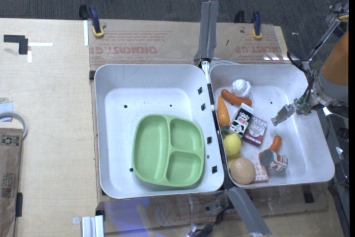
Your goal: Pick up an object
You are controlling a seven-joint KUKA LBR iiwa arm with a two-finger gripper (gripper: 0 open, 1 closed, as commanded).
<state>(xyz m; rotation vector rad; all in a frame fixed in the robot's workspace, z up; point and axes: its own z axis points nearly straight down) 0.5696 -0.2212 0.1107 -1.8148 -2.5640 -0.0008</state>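
My gripper (282, 115) hangs over the right bin (310, 169), just right of a small pink-and-white box (256, 131), and nothing shows in its grasp. A black-and-white carton (241, 121) leans beside that box. Left of them lie an orange carrot (223, 114) and a yellow lemon (232, 144). A second, reddish carrot (236, 99) and a white lump (241, 86) lie at the back. In front sit a tan round roll (242, 170) and a small grey-and-orange can (274, 161).
The left bin (111, 119) holds a green divided plate (169, 150). A grey divider bar (208, 25) runs between the bins at the back. Two clamps (95, 22) hold cardboard behind the bins. The arm's orange band (338, 64) rises at the right edge.
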